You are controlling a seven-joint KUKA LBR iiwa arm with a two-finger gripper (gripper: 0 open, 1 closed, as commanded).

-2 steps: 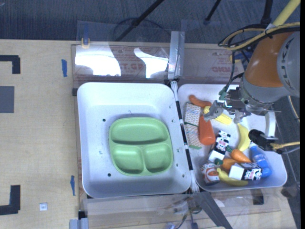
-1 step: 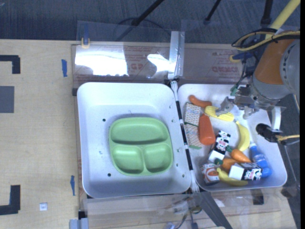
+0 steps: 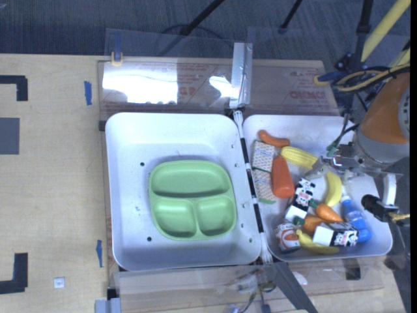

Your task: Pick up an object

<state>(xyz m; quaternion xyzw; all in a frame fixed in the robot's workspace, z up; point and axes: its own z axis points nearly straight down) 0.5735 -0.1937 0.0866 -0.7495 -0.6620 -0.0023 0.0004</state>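
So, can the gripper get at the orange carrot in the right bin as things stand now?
Probably yes. The carrot lies on top near the bin's left side, nothing covering it, and the gripper hangs close by over the same bin.

Faint red print shows on the clear panel (image 3: 195,83) standing behind the two bins, near the top of the frame, and it reads mirrored, so no word comes out; the red lettering right of centre at the top, around the panel's right half (image 3: 306,90), is just as blurred, and nothing on the toys at lower right can be read
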